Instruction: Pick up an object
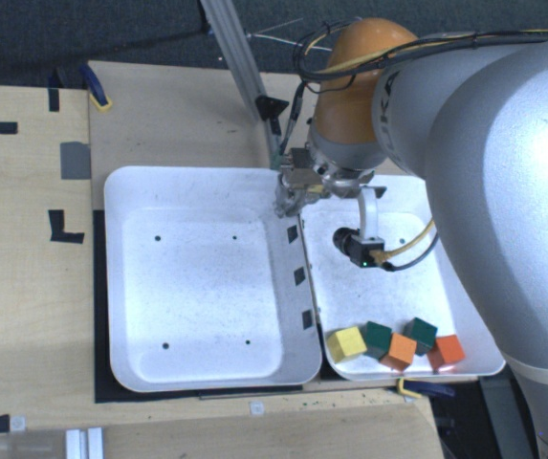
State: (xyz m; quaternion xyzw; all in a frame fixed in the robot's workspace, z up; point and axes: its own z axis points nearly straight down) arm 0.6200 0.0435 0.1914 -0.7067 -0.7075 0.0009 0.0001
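Nothing was picked yet: the gripper [304,191] hung far behind the blocks [395,343] in the right bin [465,295]

Blocks [396,343] crowded at right bin's [465,299] near rim, arm [465,151] overhanging its far half

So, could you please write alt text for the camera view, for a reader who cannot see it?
A grey robot arm with an orange band reaches from the right over the right white bin, where five small blocks, yellow, two green, two orange, cluster along its near edge. The left white bin sits beside it on a wooden bench.
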